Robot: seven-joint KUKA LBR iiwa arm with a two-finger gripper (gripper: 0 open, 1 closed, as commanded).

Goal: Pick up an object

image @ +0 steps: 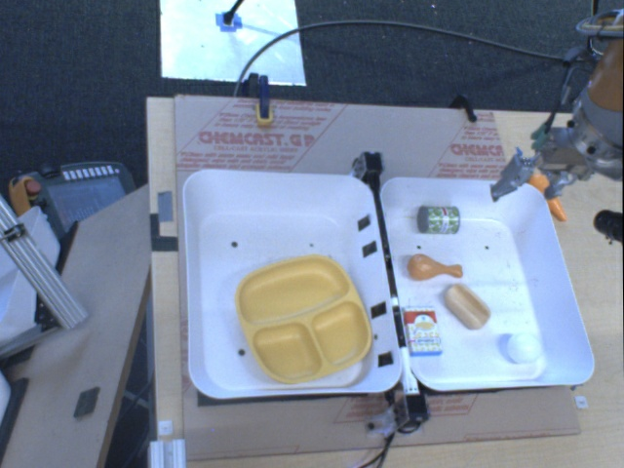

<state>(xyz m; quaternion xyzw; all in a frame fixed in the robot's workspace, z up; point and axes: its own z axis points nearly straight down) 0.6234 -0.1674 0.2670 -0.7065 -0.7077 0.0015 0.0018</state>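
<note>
The right bin [546,261] holds a green can [439,219], an orange drumstick-shaped toy [432,267], a tan bread roll [467,306], a small red and white box [421,331] and a white egg-like object [522,347]. My gripper [534,178] hangs above the bin's far right corner, up and to the right of the can and well apart from every object on the bin floor. A small orange piece [556,208] shows just below the gripper, and I cannot tell whether it belongs to the gripper or is a held thing.
The left bin [210,261] carries a yellow divided plate [304,317]. A black divider with clips [382,261] runs between the bins. Cables cross the dark floor behind the bench. A control pendant [83,188] lies on the left.
</note>
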